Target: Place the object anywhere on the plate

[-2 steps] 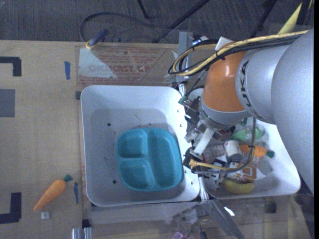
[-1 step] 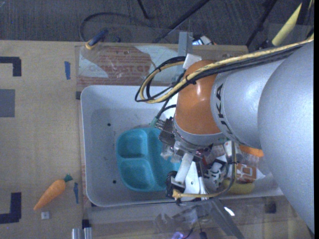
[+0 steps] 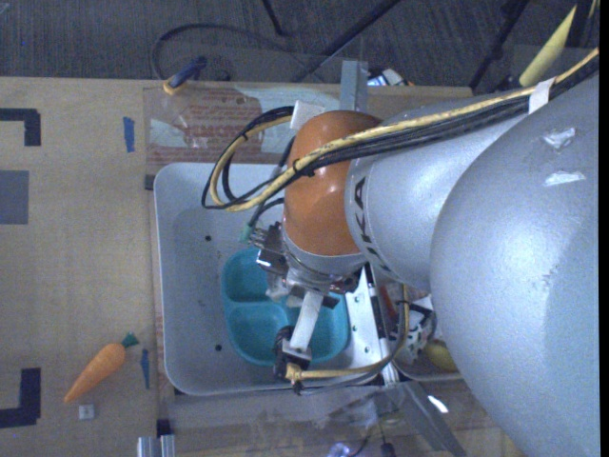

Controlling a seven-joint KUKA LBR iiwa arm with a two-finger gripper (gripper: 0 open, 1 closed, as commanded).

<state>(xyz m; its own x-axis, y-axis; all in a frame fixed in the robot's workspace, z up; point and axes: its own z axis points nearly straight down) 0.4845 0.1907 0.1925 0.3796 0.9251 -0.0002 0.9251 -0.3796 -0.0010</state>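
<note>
Over the left-hand bin [image 3: 186, 255] of the camera view, the arm [image 3: 495, 255] reaches in from the right and covers most of the right half of the frame. Its orange band [image 3: 319, 198] stands above the bin's middle. Black and yellow cables [image 3: 228, 174] loop from the band out over the bin's upper part.

Gripper [image 3: 290, 288]: seen beneath the wrist, directly over the plate's upper right part. The wrist hides its working end from above. Whether it is released or clenched cannot be told, and nothing can be confirmed as grasped.

Plate [image 3: 238, 279]: teal, divided into compartments, lying flat on the bin floor toward the bin's right and near side. The compartments that show are bare; the right portion lies under the wrist and cannot be checked.

Carrot [image 3: 95, 369]: orange with a green top, lying on the wooden bench [image 3: 76, 255] outside the bin, just beyond its lower left corner. It lies at a slant, green end toward the bin. It is well apart from the plate and from the gripper.

Other items noted: a short strip of blue tape [image 3: 145, 367] on the bench between the carrot and the bin wall. A small grey piece [image 3: 86, 410] sits just below the carrot. A yellow thing [image 3: 438, 355] shows under the arm to the right of the plate, mostly hidden; its kind cannot be told.
</note>
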